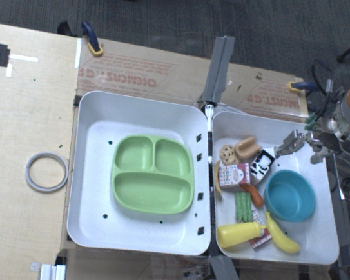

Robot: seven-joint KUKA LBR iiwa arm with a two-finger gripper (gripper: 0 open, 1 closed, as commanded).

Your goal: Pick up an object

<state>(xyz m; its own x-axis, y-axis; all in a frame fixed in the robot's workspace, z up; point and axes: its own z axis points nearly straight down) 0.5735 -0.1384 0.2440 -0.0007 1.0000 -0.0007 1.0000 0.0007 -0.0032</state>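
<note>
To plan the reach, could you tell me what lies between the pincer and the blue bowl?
In the camera view, bare white bin floor separates the pincer from the blue bowl.

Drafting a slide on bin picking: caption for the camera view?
Hand above the right bin of toy food; green divided plate in the left bin.

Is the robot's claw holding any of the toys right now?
No. The gripper hangs above the right bin, near the blue bowl, with nothing between its fingers.
</note>
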